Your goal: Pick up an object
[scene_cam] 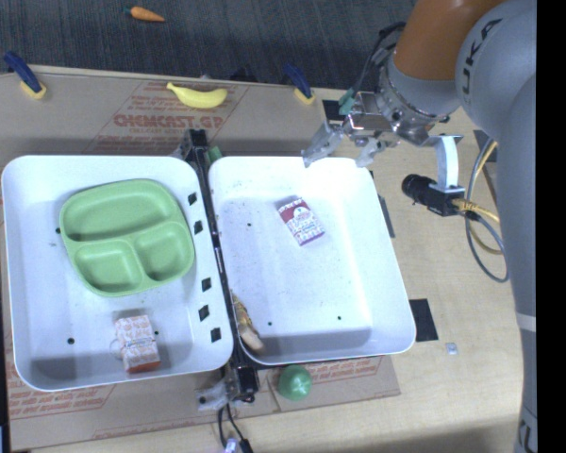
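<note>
- The arm (pixel 486 36) reaches in from the right, its gripper (pixel 340 149) hanging over the far edge of the right bin (pixel 358 281), fingers spread apart and holding nothing
- The left bin (pixel 28 253) carries a green divided tray (pixel 123 234) and, nearer, a small red-and-white carton (pixel 137 341)
- A dark red packet (pixel 300 220) lies flat in the far half of the right bin, apart from the gripper
- A yellow banana (pixel 198 94) lies on the cardboard beyond the bins
- A green ball (pixel 294 382) sits on the bench just in front of the right bin
</note>
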`<state>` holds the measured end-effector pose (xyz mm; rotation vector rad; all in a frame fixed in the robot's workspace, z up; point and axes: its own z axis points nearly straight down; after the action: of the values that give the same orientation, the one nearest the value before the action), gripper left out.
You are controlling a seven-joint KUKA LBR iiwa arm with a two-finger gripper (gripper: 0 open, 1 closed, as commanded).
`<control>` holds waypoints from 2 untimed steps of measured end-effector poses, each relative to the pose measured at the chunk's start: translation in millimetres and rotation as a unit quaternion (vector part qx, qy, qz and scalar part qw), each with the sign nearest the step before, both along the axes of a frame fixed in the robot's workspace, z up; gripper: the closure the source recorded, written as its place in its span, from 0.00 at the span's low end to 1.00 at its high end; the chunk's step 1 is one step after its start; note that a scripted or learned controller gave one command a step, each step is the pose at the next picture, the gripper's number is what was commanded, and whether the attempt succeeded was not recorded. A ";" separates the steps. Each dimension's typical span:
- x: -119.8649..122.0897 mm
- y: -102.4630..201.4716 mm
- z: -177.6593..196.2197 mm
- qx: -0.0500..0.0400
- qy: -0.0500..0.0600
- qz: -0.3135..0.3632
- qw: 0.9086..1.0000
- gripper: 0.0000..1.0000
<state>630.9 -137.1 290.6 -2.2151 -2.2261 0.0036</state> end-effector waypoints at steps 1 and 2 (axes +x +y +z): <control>24.6 -21.1 -143.5 0.000 0.002 0.000 1.000 0.00; -32.2 -23.1 -192.8 -0.001 -0.006 0.002 1.000 0.00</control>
<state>598.7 -160.2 97.9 -2.2186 -2.2380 -0.0079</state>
